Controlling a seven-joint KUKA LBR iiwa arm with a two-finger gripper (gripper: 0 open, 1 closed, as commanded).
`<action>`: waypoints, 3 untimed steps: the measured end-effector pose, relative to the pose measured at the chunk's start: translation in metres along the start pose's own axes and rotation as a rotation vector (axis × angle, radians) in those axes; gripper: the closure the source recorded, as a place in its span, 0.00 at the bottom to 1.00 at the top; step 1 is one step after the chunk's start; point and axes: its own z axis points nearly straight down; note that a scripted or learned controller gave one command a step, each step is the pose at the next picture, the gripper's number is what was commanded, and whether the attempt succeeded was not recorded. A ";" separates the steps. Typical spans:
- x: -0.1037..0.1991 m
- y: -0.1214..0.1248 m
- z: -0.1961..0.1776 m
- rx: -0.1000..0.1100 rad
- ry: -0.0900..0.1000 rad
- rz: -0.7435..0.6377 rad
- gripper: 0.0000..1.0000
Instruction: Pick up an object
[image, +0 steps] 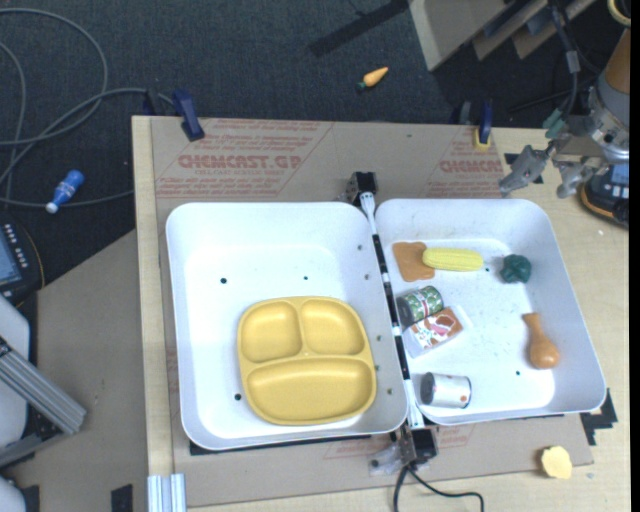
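The right bin (560, 235) holds several small objects. A yellow corn cob (452, 260) lies against a flat orange piece (405, 262) near the far side. To their right sits a dark green lump (516, 268). Closer to the divider are a green can (420, 302) and a red-and-white packet (436, 330). A silver can (446, 390) lies on its side at the near edge, and a tan gourd shape (541, 343) rests by the right wall. My gripper (545, 172) hangs open beyond the bin's far right corner, above the bench, with nothing between its fingers.
A yellow divided plate (305, 358) lies in the left bin (200, 260). A yellow lump (556, 461) sits on the bench outside the right bin's near corner. Blue clamps (186, 113) hold the board's far edge. A blue bottle (66, 188) and an orange toy (374, 76) lie on the floor.
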 end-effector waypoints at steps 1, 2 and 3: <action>0.084 -0.010 0.090 0.010 0.006 -0.007 0.00; 0.077 -0.012 0.190 0.005 0.002 0.001 0.00; 0.014 0.011 0.155 -0.007 -0.005 0.004 0.00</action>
